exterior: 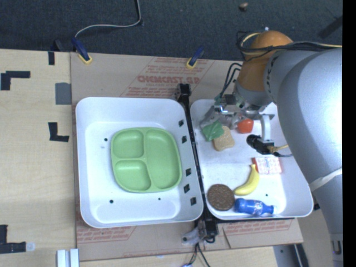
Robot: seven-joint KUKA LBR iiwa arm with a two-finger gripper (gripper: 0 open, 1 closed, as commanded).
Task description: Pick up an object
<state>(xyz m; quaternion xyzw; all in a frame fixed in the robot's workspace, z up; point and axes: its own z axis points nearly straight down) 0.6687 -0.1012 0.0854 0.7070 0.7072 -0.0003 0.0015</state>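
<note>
The wooden tabletop (pixel 33 166) carries two white bins side by side. The left bin (pixel 89 115) sits well to the left of the banana (pixel 248 182) and holds a pale green divided plate (pixel 146 159), which lies flat near its middle, far left of the banana. A black clip strip (pixel 189 149) runs along the seam between the bins, left of the banana.

The banana lies in the right bin (pixel 295 199), in the near half, curving upward. A brown round disc (pixel 221 196) lies just left of the banana and slightly nearer the camera, almost touching its lower end. A crumpled green piece (pixel 212 130) rests up and left of the banana, toward the far side of the bin, touching a tan spongy block (pixel 223 141) on its right.

The gripper (pixel 218 114) hangs directly over the green piece, farther from the banana than the piece itself. Whether it is open or closed, or has hold of anything, cannot be told from this view.

A small red object (pixel 245 125) lies straight beyond the banana. A blue bottle (pixel 253 207) lies on its side just in front of the banana. A red-and-white packet (pixel 267 165) sits just right of the banana's upper tip. The grey arm (pixel 311 104) rises to the right of the banana.
</note>
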